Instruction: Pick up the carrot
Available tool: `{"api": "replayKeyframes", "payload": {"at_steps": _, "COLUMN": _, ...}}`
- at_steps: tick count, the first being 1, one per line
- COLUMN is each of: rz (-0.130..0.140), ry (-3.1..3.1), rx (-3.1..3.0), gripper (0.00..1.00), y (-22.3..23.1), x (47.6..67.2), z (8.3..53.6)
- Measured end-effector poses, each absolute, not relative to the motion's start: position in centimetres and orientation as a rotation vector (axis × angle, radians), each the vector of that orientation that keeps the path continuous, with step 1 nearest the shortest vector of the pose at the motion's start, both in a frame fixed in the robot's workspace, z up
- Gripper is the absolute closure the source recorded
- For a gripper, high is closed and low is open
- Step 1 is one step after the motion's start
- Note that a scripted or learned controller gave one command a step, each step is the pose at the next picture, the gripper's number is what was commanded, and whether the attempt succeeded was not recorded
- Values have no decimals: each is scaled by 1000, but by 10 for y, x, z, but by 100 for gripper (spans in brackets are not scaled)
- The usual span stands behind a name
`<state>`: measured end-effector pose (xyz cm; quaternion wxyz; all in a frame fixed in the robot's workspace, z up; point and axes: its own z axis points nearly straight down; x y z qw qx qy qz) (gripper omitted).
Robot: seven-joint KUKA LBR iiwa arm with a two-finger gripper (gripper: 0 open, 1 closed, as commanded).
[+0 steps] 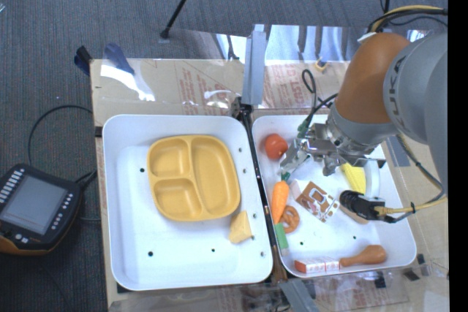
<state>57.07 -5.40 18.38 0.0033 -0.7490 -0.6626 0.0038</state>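
Observation:
The carrot lies in the right bin near its left wall, orange, with its green stalk end pointing to the bin's front. My gripper hangs over the bin's middle, just behind and to the right of the carrot's thick end, apart from it. Nothing shows in its grasp. The grey arm with its orange band comes in from the right and hides the bin's back right part.
Around the carrot lie a red tomato, a pretzel, a snack packet, a yellow piece, a drumstick and a red-white box. The left bin holds a yellow divided plate and a cheese wedge.

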Motion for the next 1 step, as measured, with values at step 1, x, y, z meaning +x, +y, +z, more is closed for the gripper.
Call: {"api": "replayKeyframes", "payload": {"at_steps": 1, "rz": 12, "ry": -2064, "rx": -2358, "gripper": 0, "y": -82, "x": 567, "z": 89}}
